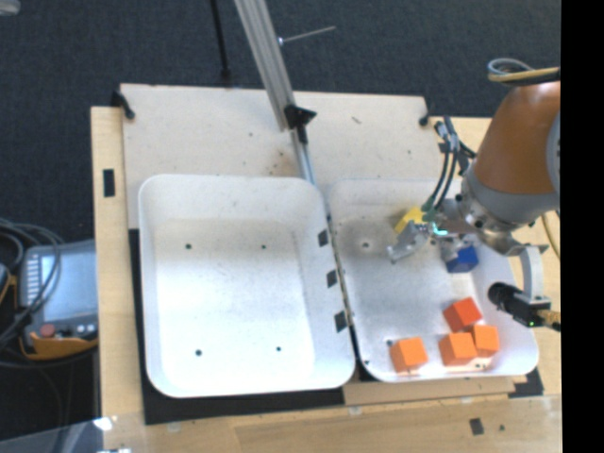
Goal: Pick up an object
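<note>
Four orange blocks point(461, 314) nr right bin point(377, 357) front edge

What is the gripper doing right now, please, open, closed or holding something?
Gripper: over the right bin, near a yellow object; whether it is open, shut or holding anything cannot be told.

The arm point(514, 163) is grey with a broad orange band; green and black cables point(444, 173) trail beside it.
</note>
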Controlling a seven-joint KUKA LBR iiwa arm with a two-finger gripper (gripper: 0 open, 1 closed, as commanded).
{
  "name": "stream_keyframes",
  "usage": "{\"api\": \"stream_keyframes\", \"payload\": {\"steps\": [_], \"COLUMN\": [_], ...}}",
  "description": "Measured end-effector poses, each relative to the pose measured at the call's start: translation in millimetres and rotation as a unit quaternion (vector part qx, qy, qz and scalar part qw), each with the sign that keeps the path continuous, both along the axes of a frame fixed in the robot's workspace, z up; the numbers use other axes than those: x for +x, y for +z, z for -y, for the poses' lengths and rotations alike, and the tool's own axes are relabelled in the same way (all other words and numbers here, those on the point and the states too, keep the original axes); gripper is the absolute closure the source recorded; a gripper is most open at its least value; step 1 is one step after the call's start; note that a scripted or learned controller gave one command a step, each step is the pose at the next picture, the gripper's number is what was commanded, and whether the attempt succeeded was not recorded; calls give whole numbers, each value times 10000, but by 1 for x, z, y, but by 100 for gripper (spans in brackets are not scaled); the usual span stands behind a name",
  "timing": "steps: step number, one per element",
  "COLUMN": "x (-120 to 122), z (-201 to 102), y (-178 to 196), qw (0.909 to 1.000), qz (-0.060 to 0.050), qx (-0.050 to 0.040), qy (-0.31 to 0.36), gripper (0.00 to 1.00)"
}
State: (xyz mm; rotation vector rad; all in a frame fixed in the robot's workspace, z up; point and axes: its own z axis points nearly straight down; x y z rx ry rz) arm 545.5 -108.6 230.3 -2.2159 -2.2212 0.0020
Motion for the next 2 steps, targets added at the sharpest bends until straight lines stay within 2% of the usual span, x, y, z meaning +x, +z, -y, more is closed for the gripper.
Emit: {"api": "stream_keyframes", "payload": {"steps": [1, 2], "x": [1, 1], "z": [0, 6], "y": [2, -60], "qw": [10000, 10000], "qz": [25, -9], "qx": [-3, -17], "qy": [-7, -21], "gripper": [0, 0]}}
